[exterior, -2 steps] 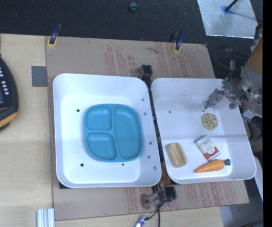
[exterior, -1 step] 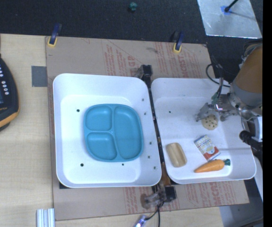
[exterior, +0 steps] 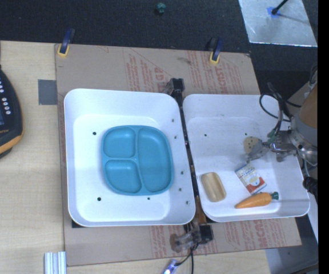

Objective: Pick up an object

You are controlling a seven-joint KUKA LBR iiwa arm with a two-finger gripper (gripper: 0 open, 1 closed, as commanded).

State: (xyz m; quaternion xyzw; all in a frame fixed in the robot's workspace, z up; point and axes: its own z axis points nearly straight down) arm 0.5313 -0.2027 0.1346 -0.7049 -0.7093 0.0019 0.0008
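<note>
Gripper [exterior: 265, 146] hangs low over the right bin [exterior: 221, 110], near its right wall, and whether it is spread or closed cannot be told at this size. A small tan round thing [exterior: 249, 143] lies just beside its tip. Nearer the bin's front edge lie a small white and red packet [exterior: 251, 177], an orange carrot [exterior: 254, 200] and a tan oblong block [exterior: 213, 186]. Beside the right bin, the left bin [exterior: 79, 104] holds a blue divided plate [exterior: 136, 159].
</note>
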